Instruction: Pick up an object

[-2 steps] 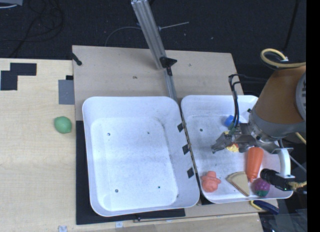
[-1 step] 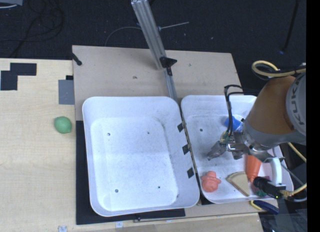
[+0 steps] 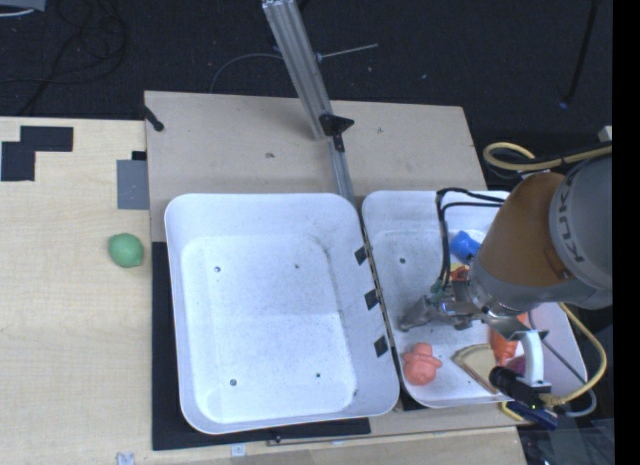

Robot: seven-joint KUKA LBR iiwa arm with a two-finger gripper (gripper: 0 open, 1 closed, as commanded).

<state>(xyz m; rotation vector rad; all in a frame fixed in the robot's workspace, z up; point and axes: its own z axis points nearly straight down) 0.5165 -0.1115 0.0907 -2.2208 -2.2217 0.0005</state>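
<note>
While the arm reaches into the right bin from the right, the scene is set out as follows.

Gripper: it is seen low over the floor of the right bin, pointing left toward the divider; whether it is spread or closed cannot be told, and nothing is seen held in it.

Nearest object: a pink lumpy toy lies on the right bin's floor near its front rim, just in front of the gripper and apart from it.

Handling: the pink toy is judged light and somewhat soft or rubbery, not fragile; its rounded lobes may slip, so a hold across its narrower middle is advised.

Other contents: a blue object lies further back beside the arm, and a red-orange piece and a tan flat piece are partly hidden under the wrist; their shapes cannot be made out.

Surface: the bin floor is white, faintly speckled and smooth, so a nudged item is expected to slide.

Room: the left bin has open floor; the toy has space around it, though the front rim is close.

Bench: a green ball rests on the wooden top, well apart from both bins.
</note>
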